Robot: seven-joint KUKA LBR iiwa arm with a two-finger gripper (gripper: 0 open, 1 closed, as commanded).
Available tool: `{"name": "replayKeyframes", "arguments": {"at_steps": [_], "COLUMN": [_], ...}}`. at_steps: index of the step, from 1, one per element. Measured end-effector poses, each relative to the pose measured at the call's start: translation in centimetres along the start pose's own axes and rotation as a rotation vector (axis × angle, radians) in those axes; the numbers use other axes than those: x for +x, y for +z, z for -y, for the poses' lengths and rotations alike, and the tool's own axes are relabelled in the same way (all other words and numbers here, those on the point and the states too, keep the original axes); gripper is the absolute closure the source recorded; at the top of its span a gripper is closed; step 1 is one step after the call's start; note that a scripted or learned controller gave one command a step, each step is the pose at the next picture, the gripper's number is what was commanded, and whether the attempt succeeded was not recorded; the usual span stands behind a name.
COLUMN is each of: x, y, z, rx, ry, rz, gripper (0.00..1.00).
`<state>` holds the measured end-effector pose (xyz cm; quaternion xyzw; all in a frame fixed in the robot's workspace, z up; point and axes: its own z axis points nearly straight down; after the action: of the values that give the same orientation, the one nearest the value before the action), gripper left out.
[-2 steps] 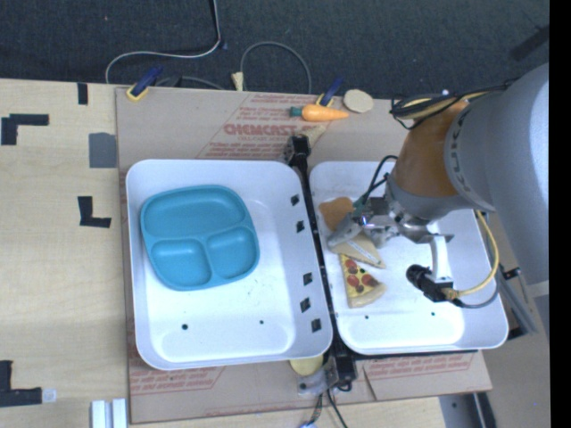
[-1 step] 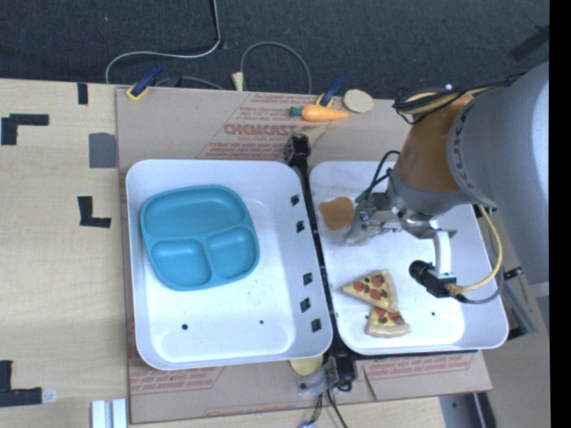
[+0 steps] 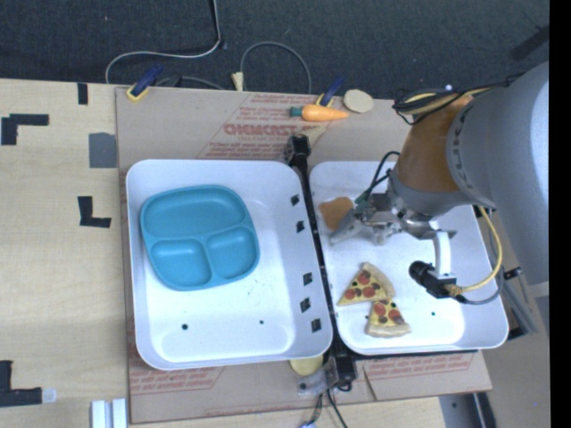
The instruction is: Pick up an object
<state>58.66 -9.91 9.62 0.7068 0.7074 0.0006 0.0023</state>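
Bins — left bin [image 3: 268, 328]: blue tray [image 3: 199, 236] | right bin [image 3: 464, 328]: pizza slices [image 3: 376, 301] | fingers [image 3: 350, 227]: state unclear

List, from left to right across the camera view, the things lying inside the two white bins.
Blue divided plate in the left bin → brown piece near the right bin's left wall → two pizza slices → gripper and arm above them.
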Motion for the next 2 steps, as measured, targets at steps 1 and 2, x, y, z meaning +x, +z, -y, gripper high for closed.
{"name": "replayKeyframes", "arguments": {"at_steps": [1,2], "x": [-0.5,0.5], "y": [1.2,1.1], "z": [-8.5,-6.9], "rx": [-0.001,0.001], "ry": [-0.003,0.000], "rz": [-0.001,0.000], "gripper": [0.00,0.00]}}
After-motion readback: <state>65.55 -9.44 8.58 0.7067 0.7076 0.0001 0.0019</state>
